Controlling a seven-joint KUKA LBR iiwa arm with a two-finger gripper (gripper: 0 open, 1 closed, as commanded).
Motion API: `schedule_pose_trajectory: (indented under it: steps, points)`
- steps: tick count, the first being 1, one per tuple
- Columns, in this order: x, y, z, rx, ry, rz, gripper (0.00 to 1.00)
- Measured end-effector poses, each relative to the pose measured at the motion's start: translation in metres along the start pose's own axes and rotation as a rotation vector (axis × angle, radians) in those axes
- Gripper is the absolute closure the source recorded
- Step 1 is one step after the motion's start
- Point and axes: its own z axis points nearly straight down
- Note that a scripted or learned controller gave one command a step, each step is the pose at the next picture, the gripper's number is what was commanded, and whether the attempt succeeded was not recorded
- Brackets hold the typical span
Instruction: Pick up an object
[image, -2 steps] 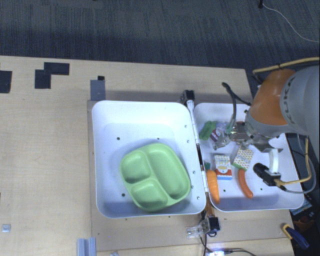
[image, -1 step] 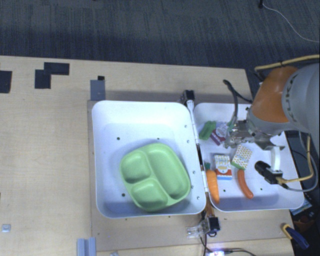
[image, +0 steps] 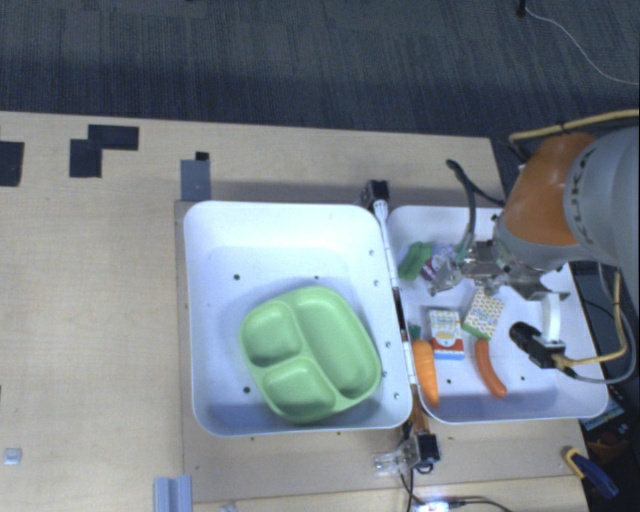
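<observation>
My gripper hangs over the upper middle of the right bin, reaching in from the right. Just left of its fingertips lie a green item and a small purple piece. Below it rest a small printed box, a patterned card, an orange carrot by the bin's left wall, and a thinner orange-red piece. Nothing shows between the fingers.
The left bin holds a light green divided plate in its lower middle. A raised divider separates the two bins. Wooden bench surface lies all around, with dark markers at the upper left.
</observation>
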Motion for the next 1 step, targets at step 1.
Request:
schedule_pose_trajectory:
  steps: [1]
  points:
    - [0.0115,-0.0116,0.022,0.008,-0.001,0.004,0.0]
